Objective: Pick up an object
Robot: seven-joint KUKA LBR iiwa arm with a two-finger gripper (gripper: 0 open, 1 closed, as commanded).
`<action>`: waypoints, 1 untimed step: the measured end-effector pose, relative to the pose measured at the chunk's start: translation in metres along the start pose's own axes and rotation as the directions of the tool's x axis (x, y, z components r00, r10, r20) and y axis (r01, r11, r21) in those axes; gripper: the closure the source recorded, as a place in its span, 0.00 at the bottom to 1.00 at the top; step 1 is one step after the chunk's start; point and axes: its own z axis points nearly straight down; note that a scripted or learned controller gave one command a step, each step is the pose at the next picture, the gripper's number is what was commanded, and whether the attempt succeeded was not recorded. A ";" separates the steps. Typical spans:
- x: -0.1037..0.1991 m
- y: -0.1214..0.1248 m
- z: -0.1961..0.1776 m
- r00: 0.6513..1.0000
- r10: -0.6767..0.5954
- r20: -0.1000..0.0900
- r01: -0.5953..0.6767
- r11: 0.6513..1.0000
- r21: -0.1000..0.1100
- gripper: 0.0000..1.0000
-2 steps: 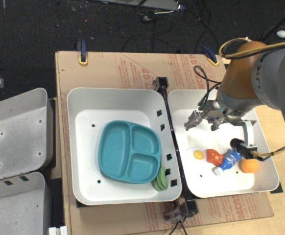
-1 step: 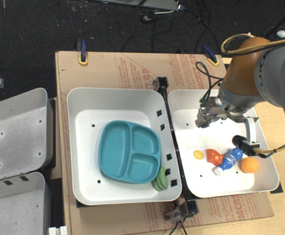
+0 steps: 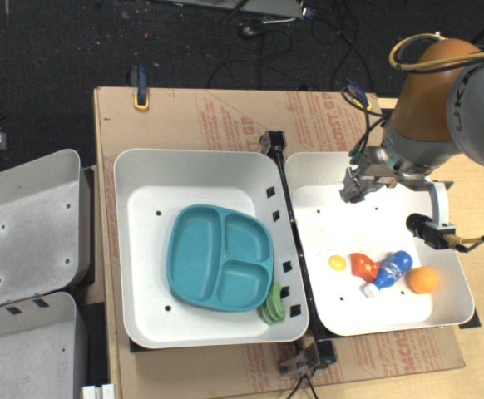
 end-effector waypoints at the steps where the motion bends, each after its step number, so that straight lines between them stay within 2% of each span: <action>1: -0.008 0.006 -0.048 1.000 0.001 0.001 -0.001 1.000 -0.001 1.00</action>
